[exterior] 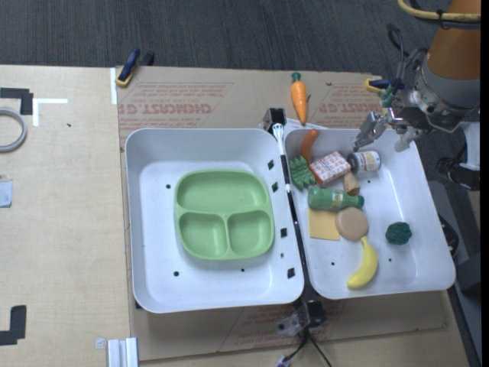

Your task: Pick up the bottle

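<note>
Hovering over the far edge of the right white bin (428,197), my gripper (372,134) hung with its jaws parted and nothing between them. The green plastic bottle (335,199) lay on its side in that bin, below me, between the red-and-white packet (330,167) and the yellow cheese slice (324,225). A small silver-capped jar (365,161) sat just beneath my fingertips. The green divided plate (224,214) filled the left white bin (145,228).

Glossy white plastic bins (206,293), matt green plastic tray (224,214), smooth green plastic bottle (334,199), matt brown cardboard (183,102) underneath.
</note>
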Tool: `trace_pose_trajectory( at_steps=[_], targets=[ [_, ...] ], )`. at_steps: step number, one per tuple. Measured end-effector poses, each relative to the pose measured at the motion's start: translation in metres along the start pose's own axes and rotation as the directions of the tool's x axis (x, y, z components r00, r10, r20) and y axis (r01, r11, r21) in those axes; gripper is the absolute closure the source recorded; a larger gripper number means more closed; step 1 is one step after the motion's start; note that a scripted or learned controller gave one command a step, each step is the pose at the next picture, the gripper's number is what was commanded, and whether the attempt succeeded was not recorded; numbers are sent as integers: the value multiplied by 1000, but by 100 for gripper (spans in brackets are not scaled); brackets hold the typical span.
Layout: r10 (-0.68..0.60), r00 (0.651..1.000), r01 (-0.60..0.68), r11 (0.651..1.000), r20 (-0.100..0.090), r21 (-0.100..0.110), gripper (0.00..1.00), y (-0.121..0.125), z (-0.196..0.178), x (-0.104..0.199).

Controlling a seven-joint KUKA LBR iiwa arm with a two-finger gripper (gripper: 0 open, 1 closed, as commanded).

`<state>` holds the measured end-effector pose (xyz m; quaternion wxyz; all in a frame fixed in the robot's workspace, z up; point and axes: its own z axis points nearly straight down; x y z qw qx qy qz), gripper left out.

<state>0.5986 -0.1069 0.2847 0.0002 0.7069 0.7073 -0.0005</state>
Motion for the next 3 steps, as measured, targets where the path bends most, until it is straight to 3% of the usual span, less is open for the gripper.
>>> trace_pose_trajectory(
  at_steps=[1, 2, 3],
  targets=[
    [-1, 1000, 1, 1000, 1, 0, 100, 0, -9, 0],
    [-16, 1000, 16, 1000, -1, 1, 100, -75, 79, 39],
    [17, 1000, -17, 1000, 0, 2, 100, -121, 93, 124]
  ],
)
